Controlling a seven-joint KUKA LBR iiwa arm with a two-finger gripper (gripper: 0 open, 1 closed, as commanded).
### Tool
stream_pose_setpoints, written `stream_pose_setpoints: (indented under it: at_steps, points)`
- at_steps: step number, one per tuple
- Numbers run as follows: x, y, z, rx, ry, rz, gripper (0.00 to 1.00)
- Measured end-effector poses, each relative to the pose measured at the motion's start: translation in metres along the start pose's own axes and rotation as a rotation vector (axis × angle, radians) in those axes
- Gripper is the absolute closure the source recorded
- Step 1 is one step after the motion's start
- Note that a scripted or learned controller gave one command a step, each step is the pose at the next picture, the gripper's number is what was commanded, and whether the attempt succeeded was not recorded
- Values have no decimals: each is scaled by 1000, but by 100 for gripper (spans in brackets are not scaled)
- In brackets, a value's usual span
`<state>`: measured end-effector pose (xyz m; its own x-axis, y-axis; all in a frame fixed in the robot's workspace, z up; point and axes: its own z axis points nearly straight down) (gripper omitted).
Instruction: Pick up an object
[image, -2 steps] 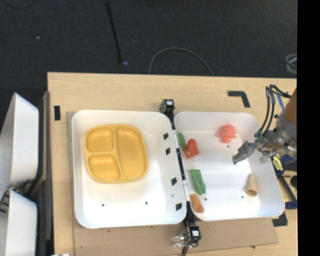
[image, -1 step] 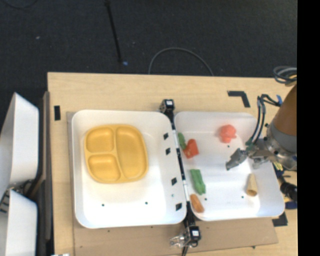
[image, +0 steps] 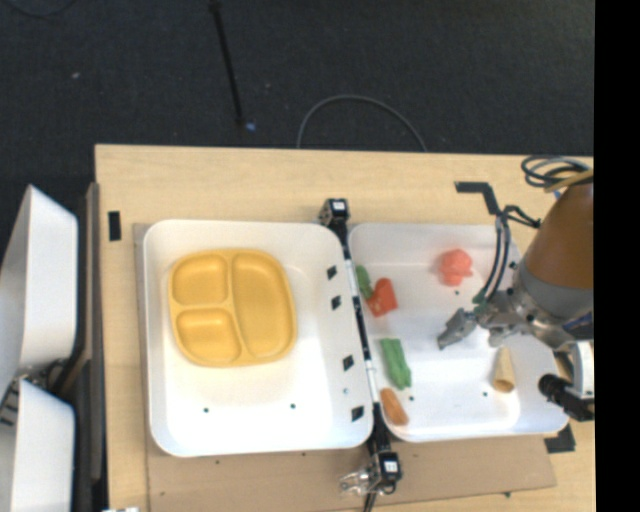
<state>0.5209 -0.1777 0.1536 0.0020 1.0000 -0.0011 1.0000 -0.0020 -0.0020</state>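
Closest to the lens, at the right edge: grey arm (image: 560, 285) with its orange band, bent down over the right bin (image: 450, 432). At its end, the gripper (image: 458, 330), dark and pointed leftward, low over bare white floor near the middle of that bin; cannot tell how wide or narrow its opening, too small and dark to read. No contact visible with any of the loose things around it. Up and just left of the wrist, near the far wall: a rounded pink-red object (image: 455, 265). Below the wrist, near the front right of the bin: a short tan cylinder (image: 503, 370), lying roughly end-on toward the front. Along the bin's left wall, from back to front: a thin green piece (image: 363, 278), touching or just beside a small red-orange block (image: 383, 296); then a longer green object (image: 396, 362), lengthwise; then an orange object (image: 394, 407) in the front left corner. All of these well apart from the gripper. Next door, in the left bin (image: 150, 300): a yellow divided plate (image: 232, 305) with three compartments, flat, toward the back left. Under both bins, the pale wooden worktop (image: 200, 180). Beyond the worktop's left edge, white boxes (image: 45, 270); behind it, a thin cable (image: 350, 105) looped on dark floor.
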Motion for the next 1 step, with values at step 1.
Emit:
stream_pose_setpoints:
  at_steps: [1]
  points:
    - [-1,1,-14,-6,0,3,100]
